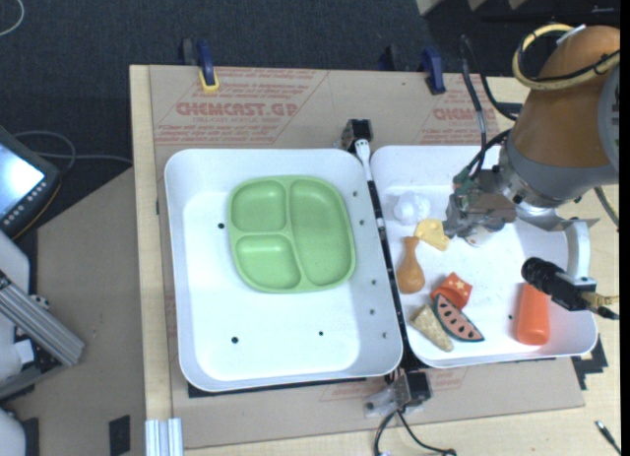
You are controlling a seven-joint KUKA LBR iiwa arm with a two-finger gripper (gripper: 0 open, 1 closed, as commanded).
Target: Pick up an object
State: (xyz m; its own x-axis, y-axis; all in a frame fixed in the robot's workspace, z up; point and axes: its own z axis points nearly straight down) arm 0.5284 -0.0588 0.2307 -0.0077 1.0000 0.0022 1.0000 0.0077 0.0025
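Note:
My gripper (pixel 467 220) hangs low over the upper middle of the right bin (pixel 492 163), just right of a yellow wedge (pixel 429 234); I cannot see whether it touches the wedge. A small white object (pixel 406 210) lies up and left of the wedge. Below it lie a tan drumstick-shaped piece (pixel 409 268), a red piece (pixel 454 289), a watermelon slice (pixel 461 318) and a beige wedge (pixel 429 327). An orange cylinder (pixel 533 315) stands near the bin's right front corner.
The left bin (pixel 197 277) holds a green three-compartment plate (pixel 291 233). A black fitting (pixel 553 283) on the arm reaches over the right bin beside the orange cylinder. The arm's grey and orange body (pixel 566 119) covers the bin's far right corner.

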